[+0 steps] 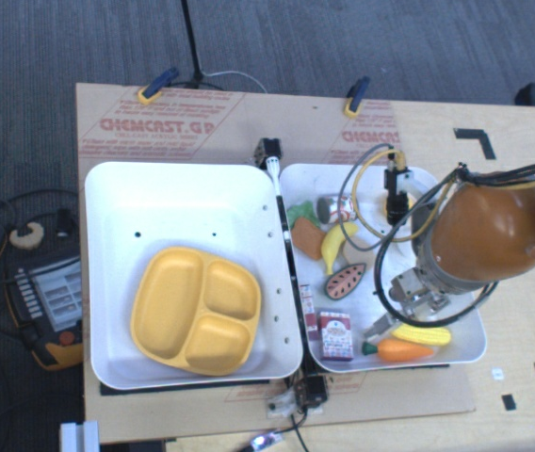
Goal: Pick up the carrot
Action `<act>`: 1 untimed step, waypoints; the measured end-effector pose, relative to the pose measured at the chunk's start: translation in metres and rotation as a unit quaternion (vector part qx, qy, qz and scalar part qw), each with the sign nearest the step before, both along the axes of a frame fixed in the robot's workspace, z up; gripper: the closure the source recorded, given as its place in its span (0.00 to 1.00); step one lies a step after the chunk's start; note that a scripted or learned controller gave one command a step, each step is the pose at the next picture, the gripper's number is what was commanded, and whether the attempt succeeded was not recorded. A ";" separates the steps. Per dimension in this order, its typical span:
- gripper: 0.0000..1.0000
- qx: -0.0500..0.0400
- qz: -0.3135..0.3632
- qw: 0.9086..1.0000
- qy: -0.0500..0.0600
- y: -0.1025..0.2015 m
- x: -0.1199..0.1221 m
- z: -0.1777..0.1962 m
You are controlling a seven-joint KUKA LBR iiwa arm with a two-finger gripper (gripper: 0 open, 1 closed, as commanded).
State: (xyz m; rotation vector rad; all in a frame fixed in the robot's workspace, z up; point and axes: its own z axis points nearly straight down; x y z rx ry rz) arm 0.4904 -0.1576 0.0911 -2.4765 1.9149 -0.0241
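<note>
The orange carrot [403,350] lies in the right bin [470,345], down at its five o'clock corner. A yellow corn [423,334] lies just above it. The gripper [416,301] hangs at the carrot's twelve o'clock. I cannot tell how its jaws stand.

Carrot [405,350] smooth, glossy plastic; yellow tray [196,309] matt plastic; bins [117,196] smooth white plastic; bench [117,125] cardboard-like.
</note>
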 end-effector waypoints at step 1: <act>1.00 0.004 -0.004 1.000 0.000 0.004 0.001 0.010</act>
